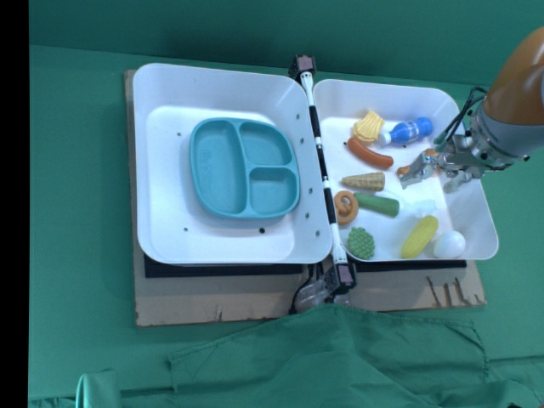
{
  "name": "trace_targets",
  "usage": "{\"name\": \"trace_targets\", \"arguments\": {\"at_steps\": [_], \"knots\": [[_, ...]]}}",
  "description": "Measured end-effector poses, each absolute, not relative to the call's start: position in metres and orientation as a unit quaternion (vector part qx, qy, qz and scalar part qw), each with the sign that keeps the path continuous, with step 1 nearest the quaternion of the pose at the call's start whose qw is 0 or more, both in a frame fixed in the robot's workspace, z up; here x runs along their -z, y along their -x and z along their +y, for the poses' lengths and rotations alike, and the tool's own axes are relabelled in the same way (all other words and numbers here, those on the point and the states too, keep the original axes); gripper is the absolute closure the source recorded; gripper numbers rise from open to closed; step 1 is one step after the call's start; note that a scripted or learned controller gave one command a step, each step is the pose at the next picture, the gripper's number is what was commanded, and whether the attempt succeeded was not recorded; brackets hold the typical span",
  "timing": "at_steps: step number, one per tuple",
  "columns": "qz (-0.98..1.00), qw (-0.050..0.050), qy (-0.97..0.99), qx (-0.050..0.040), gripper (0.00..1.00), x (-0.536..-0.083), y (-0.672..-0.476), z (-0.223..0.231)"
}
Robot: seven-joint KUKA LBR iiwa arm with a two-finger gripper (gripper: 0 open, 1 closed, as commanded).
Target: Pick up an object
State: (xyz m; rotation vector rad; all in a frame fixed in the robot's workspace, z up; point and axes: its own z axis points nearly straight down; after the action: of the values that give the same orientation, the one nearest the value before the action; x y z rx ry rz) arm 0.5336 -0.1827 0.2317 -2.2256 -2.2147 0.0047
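Observation:
The right bin (pixel 463 117) holds several toy foods. Among them are a red sausage (pixel 370 153), a blue bottle (pixel 408 131), a yellow ridged piece (pixel 368 126), a tan cone (pixel 363 180), a green cucumber (pixel 376 204), a yellow corn cob (pixel 419 236) and a white egg (pixel 449 245). My gripper (pixel 432 175) hangs open over the bin's right side, above the corn cob and right of the cone. A small orange item (pixel 402 171) peeks out by its left finger, mostly hidden. Nothing shows between the fingers.
The left bin (pixel 161 228) carries a teal divided plate (pixel 245 168). A brown ring (pixel 345 206) and a green bumpy piece (pixel 360 243) lie near the black-and-white divider (pixel 319 155) between the bins. Green cloth surrounds the bench.

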Motion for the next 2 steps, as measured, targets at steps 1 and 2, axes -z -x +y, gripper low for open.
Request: {"name": "trace_targets", "arguments": {"at_steps": [1,2], "knots": [[-0.705,-0.003,0.709,0.0011,0.00,-0.184,-0.535,-0.184],[-0.704,-0.009,0.710,0.0039,1.00,-0.200,-0.538,-0.187]]}}
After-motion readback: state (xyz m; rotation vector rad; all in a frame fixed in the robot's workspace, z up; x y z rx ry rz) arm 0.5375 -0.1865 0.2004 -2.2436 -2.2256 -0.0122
